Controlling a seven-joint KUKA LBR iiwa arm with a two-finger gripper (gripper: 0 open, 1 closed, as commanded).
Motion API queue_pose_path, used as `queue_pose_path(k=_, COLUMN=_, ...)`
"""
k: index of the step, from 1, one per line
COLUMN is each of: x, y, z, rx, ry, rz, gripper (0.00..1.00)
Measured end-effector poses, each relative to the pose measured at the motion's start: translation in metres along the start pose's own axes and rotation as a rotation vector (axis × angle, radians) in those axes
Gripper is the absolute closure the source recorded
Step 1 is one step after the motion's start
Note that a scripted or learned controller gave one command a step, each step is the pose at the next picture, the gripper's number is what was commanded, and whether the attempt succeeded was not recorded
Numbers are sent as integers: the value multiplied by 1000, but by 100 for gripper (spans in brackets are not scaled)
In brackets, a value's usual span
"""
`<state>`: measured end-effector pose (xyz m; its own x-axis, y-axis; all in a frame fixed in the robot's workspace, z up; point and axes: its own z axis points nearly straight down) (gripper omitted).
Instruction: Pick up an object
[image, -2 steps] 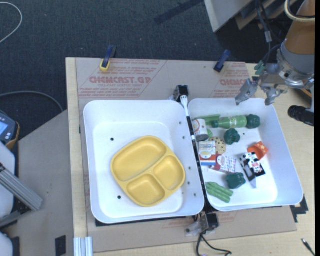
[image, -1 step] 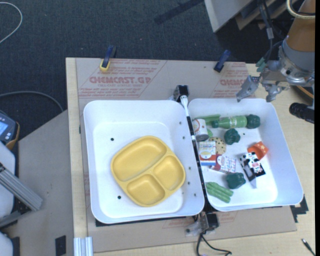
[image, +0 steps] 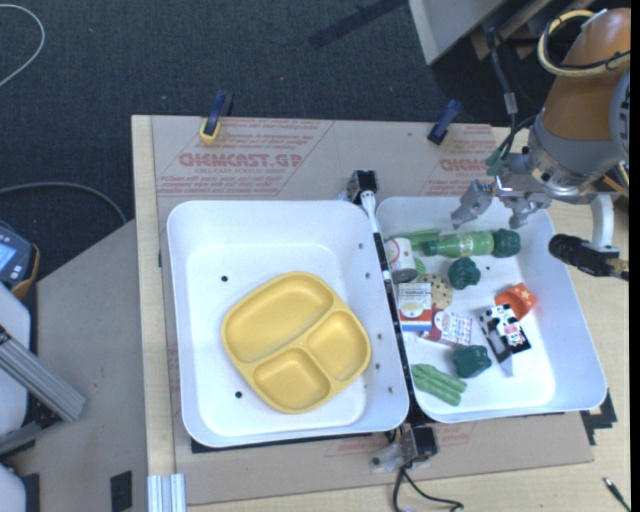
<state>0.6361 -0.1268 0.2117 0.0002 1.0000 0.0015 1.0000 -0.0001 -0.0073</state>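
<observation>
Green bottle (image: 462, 243): this is the likeliest target you are looking at; it is lying on its side in the upper part of the right bin (image: 575, 330), right of frame centre, cap end pointing right, a pale label band around its middle that is too small to read.
Gripper (image: 497, 207): you are seeing it hovering just above the bottle at the upper right of the frame, its two grey fingers (image: 471, 205) spread wide with nothing between them.
Why it is sitting there: the spread fingers are straddling the bottle's line, which I judge to be a lining-up for a descent; no grasp is made yet.
Other items in the right bin: a small can (image: 402, 258) is lying just left of the bottle, a dark green lump (image: 463, 272) just below it, a small red and white carton (image: 417, 304) and a printed card (image: 455, 328) nearer the middle, a black and white cow-patterned piece (image: 503, 331), an orange piece (image: 517, 297), another dark green piece (image: 471, 360) and a green pea pod (image: 438, 383) toward the lower edge.
Why the clutter matters: neighbours are crowding the bottle's left end, so you are better off closing nearer its middle.
Left bin (image: 190, 300): it is holding a yellow divided plate (image: 296, 341), well apart from the gripper.
Writing: the brown board (image: 150, 200) under the bins is showing red print reading roughly "CHEMCAST GP" near the upper left, repeated partly at the upper right.
</observation>
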Motion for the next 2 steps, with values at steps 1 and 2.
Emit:
queue_pose_path(k=1, x=-1, y=-9, z=61, rx=1, ry=0, rz=1, gripper=0)
queue_pose_path(k=2, x=-10, y=-9, z=118, rx=0, ry=0, rz=0, gripper=0)
